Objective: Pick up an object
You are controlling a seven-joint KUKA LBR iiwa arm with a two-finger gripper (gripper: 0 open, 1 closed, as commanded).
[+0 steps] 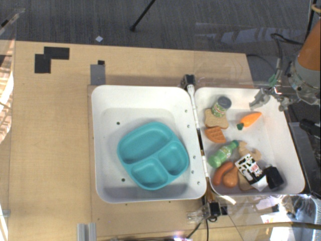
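Observation:
The right bin (291,139) holds several toy foods. An orange carrot (249,119) lies near its far side. A small jar (221,104) stands above a tan toast piece (215,118) and an orange ridged slice (216,134). Lower down lie a green bottle (222,154), a brown sausage (225,174), a cow-patterned carton (249,166) and a black block (274,177). My gripper (270,100) hangs over the bin's far right corner, up and to the right of the carrot. It is open, with nothing between its fingers (257,100).
The left bin (100,134) bears a teal divided plate (153,155). A metal divider (196,129) runs between the two bins. Cables and clamps sit at the bench's front edge below the right bin.

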